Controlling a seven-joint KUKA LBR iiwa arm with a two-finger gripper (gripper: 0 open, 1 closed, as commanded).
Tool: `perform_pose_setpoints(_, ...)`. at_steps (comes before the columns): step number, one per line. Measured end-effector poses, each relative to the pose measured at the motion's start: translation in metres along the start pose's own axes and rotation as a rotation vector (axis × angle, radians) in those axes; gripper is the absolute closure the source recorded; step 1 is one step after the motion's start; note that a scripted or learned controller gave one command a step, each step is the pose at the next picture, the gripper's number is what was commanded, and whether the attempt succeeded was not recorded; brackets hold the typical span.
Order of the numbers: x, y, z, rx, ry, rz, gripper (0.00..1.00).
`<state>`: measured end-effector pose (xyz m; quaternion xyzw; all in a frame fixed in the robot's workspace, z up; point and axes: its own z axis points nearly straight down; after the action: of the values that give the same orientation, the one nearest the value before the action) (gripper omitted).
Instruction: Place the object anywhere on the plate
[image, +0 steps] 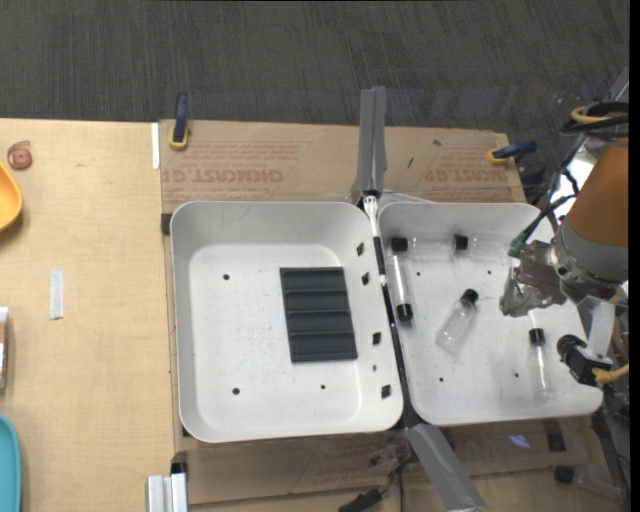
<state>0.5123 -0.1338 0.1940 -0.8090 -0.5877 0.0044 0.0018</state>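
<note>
Hovering over the right edge of the right bin (430, 405), the gripper (522, 296) hangs above the clear vials; whether it is spread or pressed together cannot be told from here. This looks like the picking step, with nothing yet carried. One small vial (458, 322) lies tilted near the bin's middle, another (539, 362) just below the gripper. The dark ridged plate (318, 314) sits in the left bin (200, 400). Next, the arm likely needs to descend squarely onto one vial.
</note>
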Motion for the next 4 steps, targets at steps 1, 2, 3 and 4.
perform_pose_setpoints(1, 0.066, 0.011, -0.055, -0.005, 0.002, 0.032, 1.00)
perform_pose_setpoints(2, 0.150, 0.016, -0.079, -0.005, 0.001, 0.030, 1.00)
perform_pose_setpoints(3, 0.203, 0.004, -0.081, -0.005, 0.000, -0.178, 1.00)
perform_pose_setpoints(4, 0.256, -0.024, -0.058, -0.005, 0.000, -0.571, 1.00)
